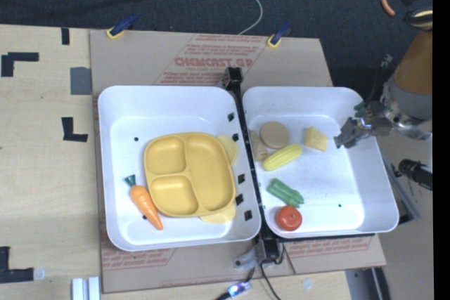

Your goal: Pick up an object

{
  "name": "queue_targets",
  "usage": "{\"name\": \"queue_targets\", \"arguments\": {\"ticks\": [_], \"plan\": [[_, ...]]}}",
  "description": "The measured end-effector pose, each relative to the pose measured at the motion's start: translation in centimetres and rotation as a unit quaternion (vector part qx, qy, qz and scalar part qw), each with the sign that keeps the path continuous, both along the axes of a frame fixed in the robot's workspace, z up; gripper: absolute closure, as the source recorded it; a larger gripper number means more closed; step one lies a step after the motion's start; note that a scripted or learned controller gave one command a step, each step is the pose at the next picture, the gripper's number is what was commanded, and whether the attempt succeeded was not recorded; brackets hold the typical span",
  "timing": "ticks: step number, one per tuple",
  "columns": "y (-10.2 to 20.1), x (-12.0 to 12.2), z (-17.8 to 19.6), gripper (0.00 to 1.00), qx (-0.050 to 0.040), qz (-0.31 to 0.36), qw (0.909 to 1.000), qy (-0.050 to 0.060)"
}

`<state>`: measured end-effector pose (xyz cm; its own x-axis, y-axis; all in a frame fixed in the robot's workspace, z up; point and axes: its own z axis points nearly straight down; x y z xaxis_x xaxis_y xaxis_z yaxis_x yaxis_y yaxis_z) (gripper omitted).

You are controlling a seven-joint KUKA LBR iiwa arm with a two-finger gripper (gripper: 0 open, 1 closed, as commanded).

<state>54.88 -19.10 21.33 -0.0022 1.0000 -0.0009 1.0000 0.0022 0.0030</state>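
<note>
Nearest lay the tomato (pixel 288 218) and green pod (pixel 285 192), then the corn (pixel 281 157), disc (pixel 274 133) and cheese (pixel 316 139), all loose in the right bin (pixel 373 193). The gripper (pixel 349 135) hovered over its far right rim; its grip could not be told, nothing visibly held.

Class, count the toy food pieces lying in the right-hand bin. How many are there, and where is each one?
5. A brown disc at the back left, corn just in front, cheese to their right, a green pod mid-front, a tomato at the front edge. None looks hidden.
</note>
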Motion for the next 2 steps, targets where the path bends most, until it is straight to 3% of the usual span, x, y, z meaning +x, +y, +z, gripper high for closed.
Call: {"name": "queue_targets", "arguments": {"ticks": [1,2], "plan": [[0.1,0.0,1.1,1.00,0.0004,0.000,1.0000,0.001],[5.1,1.8,1.7,1.00,0.0011,0.002,1.0000,0.002]]}}
